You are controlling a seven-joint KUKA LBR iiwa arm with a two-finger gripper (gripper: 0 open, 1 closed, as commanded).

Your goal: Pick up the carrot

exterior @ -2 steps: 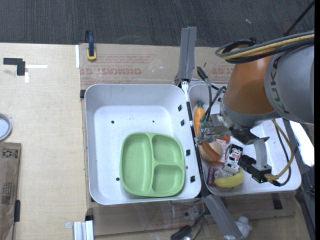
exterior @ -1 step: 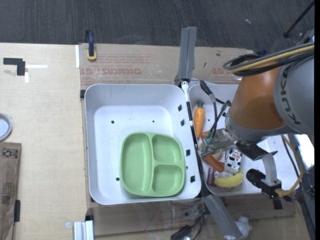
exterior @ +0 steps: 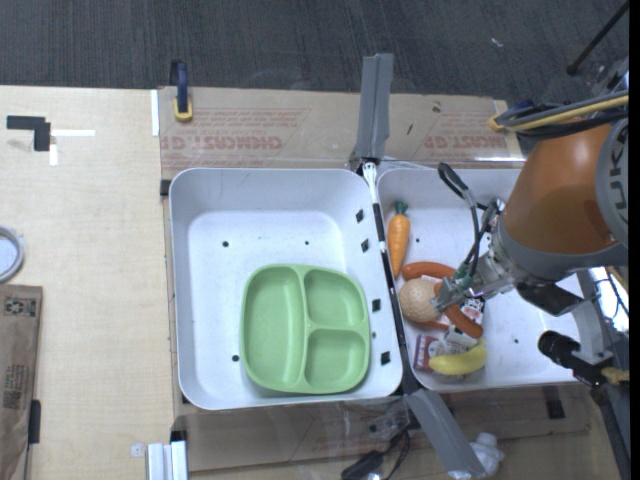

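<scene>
A: Where's the carrot rn?

B: Right bin, up against the left wall, green top pointing to the far end, orange tip toward the near end. Nothing on it, lying free.

A: And you?

B: My gripper is down lower in the bin, over the pile w/ the sausage and the round beige thing. Near the carrot, not touching it. Can't tell how far my jaws are open from this angle, too small and dark, and I can't make out anything between them.

A: Risk?

B: Imo biggest one is closing on the wrong item, since I'm right over the sausage and the beige thing. Also the carrot hugs the wall, so one jaw may hit the rim or shove the carrot sideways vs. straddling it. Banana and the packet beside it are close too, could get nudged.
</scene>
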